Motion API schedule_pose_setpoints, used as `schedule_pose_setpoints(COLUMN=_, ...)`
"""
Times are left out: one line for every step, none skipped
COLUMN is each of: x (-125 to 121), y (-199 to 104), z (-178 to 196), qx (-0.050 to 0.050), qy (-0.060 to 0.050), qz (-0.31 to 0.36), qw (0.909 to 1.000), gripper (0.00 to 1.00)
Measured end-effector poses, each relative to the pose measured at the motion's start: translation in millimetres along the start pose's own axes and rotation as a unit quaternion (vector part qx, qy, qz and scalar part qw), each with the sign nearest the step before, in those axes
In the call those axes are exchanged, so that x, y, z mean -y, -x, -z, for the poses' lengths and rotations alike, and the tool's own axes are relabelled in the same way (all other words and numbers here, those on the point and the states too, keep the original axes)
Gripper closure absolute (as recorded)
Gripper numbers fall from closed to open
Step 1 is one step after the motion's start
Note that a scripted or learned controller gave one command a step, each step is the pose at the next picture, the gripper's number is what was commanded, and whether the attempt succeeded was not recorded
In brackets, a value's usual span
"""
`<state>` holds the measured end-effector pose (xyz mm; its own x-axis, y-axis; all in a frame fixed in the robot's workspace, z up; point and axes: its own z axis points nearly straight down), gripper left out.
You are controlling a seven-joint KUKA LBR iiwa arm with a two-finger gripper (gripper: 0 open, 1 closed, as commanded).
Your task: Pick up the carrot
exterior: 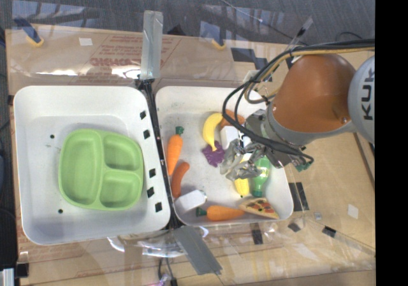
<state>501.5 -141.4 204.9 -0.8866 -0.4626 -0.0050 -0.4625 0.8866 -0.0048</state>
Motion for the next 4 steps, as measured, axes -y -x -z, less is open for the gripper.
schedule_pose_setpoints(x=-33, y=8, z=-2, qx=-0.002, qy=0.003, qz=0.016, qw=0.9999, gripper=1.0)
schedule_pose_setpoints(x=-52, y=33, z=119, qx=0.003, qy=-0.002, qz=0.007, qw=1.0, gripper=1.0)
schedule_pose_setpoints(x=-17, y=32, z=72, qx=-0.004, qy=0.003, qz=-0.017, qw=0.9998, gripper=1.0)
schedule_pose_setpoints(x=-6, y=28, z=62, qx=-0.003, qy=0.003, qz=0.024, qw=0.9997, gripper=1.0)
